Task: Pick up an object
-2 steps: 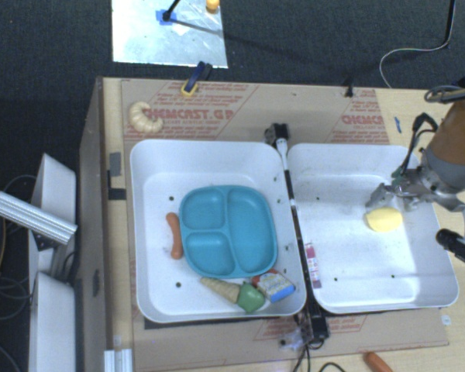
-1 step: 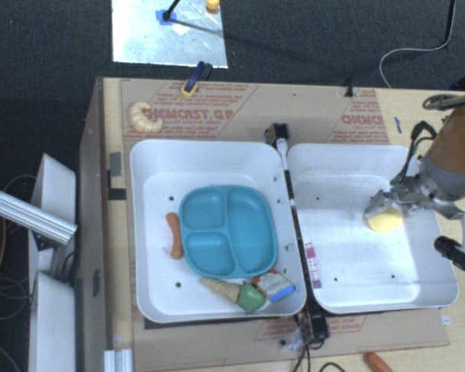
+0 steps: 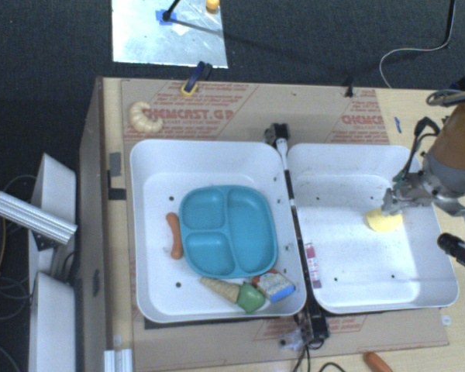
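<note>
Where the grey arm's two-finger gripper [image 3: 394, 204] hangs low in the right-hand shallow white bin [image 3: 349, 285], a small pale-yellow rounded piece, apparently plastic or foam [image 3: 383, 222], lies on the floor just below and touching or nearly touching the tips. Whether they are released or clenched cannot be told. Judged light, smooth, possibly slippery; best pinched across its narrow middle. Left bin: blue divided plastic tray [image 3: 226, 231], orange sausage-shaped toy [image 3: 174, 235].

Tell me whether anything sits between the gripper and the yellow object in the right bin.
Nothing visible does. The gripper hangs right over the yellow object, at its upper edge, in the right bin. The other items lie in the left bin.
</note>
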Available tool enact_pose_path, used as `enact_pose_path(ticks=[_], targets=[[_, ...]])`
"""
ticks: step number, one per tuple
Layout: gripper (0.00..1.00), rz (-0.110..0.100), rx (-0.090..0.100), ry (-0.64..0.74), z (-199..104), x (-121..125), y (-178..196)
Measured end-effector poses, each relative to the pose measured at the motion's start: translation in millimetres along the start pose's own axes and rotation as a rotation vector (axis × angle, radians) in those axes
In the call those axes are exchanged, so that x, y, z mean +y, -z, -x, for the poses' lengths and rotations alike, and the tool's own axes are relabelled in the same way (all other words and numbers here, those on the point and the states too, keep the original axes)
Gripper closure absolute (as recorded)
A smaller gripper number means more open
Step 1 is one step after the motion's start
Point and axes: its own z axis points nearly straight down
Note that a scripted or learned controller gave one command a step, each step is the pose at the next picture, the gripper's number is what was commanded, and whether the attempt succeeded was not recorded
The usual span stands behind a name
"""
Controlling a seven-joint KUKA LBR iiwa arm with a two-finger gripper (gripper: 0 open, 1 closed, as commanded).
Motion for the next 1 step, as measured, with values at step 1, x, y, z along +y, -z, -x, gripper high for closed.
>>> enact_pose_path(ticks=[1], targets=[[0.0,0.0,0.0,0.0,0.0,0.0,-0.1]])
